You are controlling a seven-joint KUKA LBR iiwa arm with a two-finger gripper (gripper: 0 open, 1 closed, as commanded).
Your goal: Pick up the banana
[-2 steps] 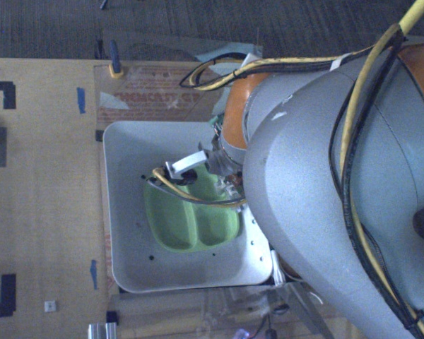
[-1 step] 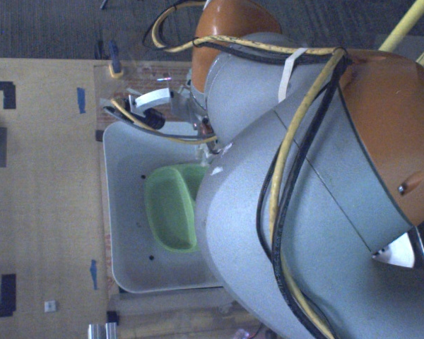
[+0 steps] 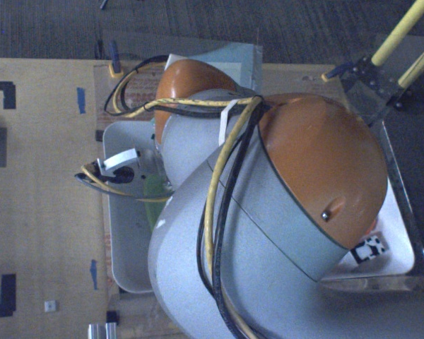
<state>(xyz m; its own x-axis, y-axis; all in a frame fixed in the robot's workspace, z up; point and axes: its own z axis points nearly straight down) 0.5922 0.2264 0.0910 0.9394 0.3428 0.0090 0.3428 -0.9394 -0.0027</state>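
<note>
**Arm body masks most of both bins**

Much of the camera view is taken up by the arm (image 3: 268, 217), whose smooth grey shells and glossy orange domes are seen from very near. Yellow and black cables (image 3: 219, 189) are looped across its casing. Behind it, the white bin on the left (image 3: 116, 260) is seen only as a curved rim and a strip of floor; of the other bin (image 3: 403, 253), a corner with a small black-and-white marker (image 3: 369, 247) is left visible. The gripper is covered by the arm's own links, so whether it is released or clenched cannot be told. The banana cannot be made out; a blurred greenish patch (image 3: 154, 189) lies in the left bin beside the wrist. The bench (image 3: 42, 210) is of pale wood with blue tape marks
</note>
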